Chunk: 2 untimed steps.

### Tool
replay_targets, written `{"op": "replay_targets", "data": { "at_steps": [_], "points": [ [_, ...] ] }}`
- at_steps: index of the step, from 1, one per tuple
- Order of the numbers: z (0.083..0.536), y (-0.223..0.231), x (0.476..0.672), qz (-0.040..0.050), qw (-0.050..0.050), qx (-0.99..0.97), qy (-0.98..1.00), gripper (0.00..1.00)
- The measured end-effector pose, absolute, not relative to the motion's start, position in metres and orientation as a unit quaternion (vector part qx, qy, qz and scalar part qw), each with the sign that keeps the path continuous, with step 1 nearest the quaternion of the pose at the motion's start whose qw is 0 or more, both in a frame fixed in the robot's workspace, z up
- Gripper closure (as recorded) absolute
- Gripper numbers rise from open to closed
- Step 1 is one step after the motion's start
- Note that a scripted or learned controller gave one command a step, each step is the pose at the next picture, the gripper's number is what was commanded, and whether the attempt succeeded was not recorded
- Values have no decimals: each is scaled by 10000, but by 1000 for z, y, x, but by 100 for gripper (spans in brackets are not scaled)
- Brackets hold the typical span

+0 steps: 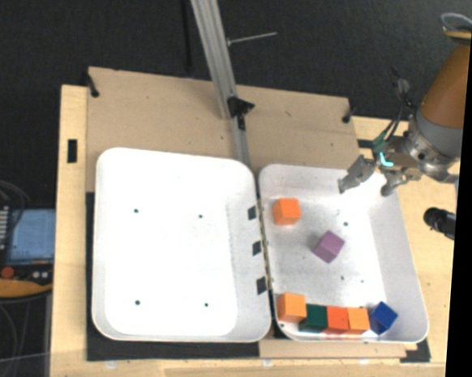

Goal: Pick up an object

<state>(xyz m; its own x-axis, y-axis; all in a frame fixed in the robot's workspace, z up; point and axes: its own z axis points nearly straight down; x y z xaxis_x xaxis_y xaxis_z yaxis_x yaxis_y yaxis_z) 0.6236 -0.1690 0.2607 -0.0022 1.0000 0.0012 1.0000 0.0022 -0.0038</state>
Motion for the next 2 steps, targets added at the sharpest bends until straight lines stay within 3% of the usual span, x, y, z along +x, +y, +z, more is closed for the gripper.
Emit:
{"op": "replay_targets", "data": {
  "at_steps": [1,2],
  "points": [
    [263,-169,624,3,-6,-7057,-7085,0],
    [221,-169,620,22,6,-7072,-7070,0]
  ]
}}
